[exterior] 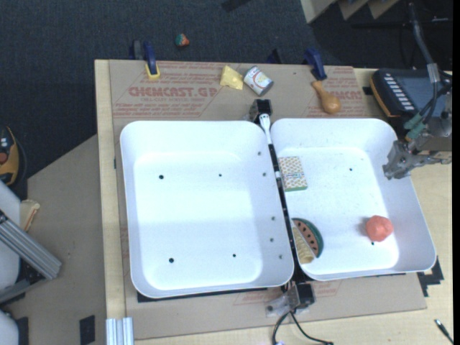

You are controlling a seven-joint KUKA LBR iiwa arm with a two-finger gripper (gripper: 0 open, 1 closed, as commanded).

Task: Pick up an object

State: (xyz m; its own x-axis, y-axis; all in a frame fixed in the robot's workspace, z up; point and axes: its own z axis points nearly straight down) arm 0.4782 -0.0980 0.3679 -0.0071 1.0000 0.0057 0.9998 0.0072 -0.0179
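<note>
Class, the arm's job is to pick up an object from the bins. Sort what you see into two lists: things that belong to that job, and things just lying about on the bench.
Belong to the job:
claw
right bin
red ball
patterned block
round striped piece

Lying about:
yellow wedge
small box
wooden pear shape
left bin

At the bench's right edge the grey metal gripper assembly (399, 162) looks blocky and angular, dull silver with darker joints. Thin dark cables (431, 106) loop above it, running up past a slim grey post. A small greenish fitting (415, 123) sits on its upper part.
</note>
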